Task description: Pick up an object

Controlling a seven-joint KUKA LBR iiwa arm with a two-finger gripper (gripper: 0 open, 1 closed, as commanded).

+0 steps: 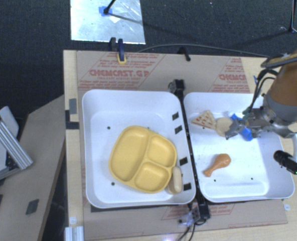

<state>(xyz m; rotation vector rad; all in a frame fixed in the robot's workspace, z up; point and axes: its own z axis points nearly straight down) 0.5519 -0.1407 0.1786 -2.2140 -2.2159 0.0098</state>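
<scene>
My gripper (240, 126) hangs low over the upper right part of the right bin (254, 187). A small blue thing (246, 133) lies right at its tip; whether it is held is unclear. Just left of the gripper rests a round beige piece (223, 125), and beyond that a toy pizza slice (204, 119). A toy chicken drumstick (217, 164) lies in the middle of the bin, below and left of the gripper.
The left bin (103, 109) holds a yellow divided plate (142, 158) with a beige bread roll (175, 180) against its lower right edge. A black divider (186, 149) runs between the bins. The arm comes in from the right above the right bin.
</scene>
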